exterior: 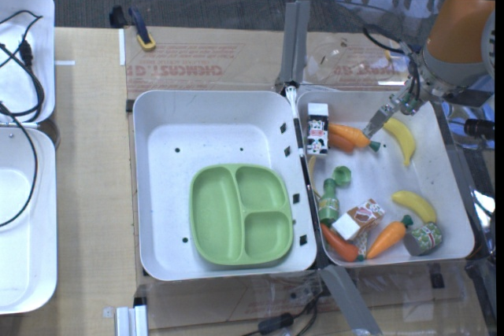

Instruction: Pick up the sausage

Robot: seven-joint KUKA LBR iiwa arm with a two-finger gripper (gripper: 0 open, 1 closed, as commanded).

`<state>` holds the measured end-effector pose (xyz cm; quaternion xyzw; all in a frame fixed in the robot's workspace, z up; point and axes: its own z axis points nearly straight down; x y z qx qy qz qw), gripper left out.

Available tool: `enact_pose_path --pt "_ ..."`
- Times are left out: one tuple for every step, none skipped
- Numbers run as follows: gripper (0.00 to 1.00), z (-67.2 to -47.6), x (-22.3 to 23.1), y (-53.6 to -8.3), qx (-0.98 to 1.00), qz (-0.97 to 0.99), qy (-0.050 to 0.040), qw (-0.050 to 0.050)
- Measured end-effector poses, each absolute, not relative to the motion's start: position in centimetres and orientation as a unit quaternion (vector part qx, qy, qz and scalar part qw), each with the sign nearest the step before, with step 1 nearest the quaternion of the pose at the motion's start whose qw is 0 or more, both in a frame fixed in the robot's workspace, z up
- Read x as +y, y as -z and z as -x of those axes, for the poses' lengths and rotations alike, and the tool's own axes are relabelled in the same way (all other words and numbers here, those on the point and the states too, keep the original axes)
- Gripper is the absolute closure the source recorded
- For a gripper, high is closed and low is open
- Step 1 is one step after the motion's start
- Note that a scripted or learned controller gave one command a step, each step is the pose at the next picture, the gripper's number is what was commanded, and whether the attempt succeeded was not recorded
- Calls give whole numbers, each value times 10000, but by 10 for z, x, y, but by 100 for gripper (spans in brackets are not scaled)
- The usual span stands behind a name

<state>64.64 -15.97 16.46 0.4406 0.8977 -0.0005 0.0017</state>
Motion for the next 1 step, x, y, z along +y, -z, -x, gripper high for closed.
enact_pose_path --pt "0 -589 -133 -99 8634 -5044 -22 96"
